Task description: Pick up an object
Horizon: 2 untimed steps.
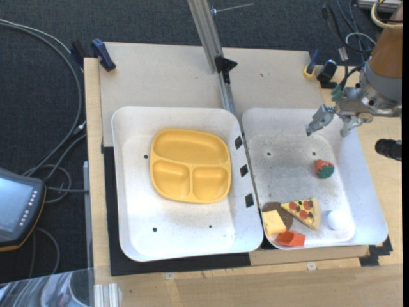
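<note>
My gripper hangs over the back right part of the right bin, fingers spread open with nothing between them. Below it in the bin lies a small red and green strawberry-like toy. Toward the bin's front edge sit a pizza slice, a yellow cheese block, a brown piece, an orange-red piece and a white ball. All of these lie apart from the gripper.
The left bin holds a yellow divided plate. A metal pole rises at the back between the bins. Cables and a dark object lie at the right of the bench.
</note>
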Motion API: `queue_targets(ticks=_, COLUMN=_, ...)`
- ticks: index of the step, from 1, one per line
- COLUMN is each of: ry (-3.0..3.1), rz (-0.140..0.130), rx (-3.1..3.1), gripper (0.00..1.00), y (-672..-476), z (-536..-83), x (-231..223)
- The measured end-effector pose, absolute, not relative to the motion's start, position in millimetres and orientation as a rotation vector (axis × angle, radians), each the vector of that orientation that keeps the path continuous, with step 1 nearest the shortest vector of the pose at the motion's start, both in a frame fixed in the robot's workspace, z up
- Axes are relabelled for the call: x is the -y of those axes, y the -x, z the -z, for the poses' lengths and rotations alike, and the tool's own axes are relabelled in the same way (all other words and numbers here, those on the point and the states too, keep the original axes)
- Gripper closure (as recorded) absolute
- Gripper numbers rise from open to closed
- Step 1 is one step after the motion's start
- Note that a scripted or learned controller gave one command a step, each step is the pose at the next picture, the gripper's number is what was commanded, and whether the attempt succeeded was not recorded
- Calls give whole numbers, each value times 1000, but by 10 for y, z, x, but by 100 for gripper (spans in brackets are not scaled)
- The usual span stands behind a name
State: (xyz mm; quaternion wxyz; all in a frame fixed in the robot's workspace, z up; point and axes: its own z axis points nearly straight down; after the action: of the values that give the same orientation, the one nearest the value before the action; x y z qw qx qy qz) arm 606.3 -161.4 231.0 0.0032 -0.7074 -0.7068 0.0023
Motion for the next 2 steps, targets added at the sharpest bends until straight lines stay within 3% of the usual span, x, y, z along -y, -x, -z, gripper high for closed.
queue_targets(ticks=1, ry=2216, rz=-6, rx=2215, gripper=0, y=-5972, z=-1719, x=1585)
queue_targets(ticks=2, ry=2217, rz=-6, rx=2217, gripper=0, y=-6009, z=-1273, x=1617)
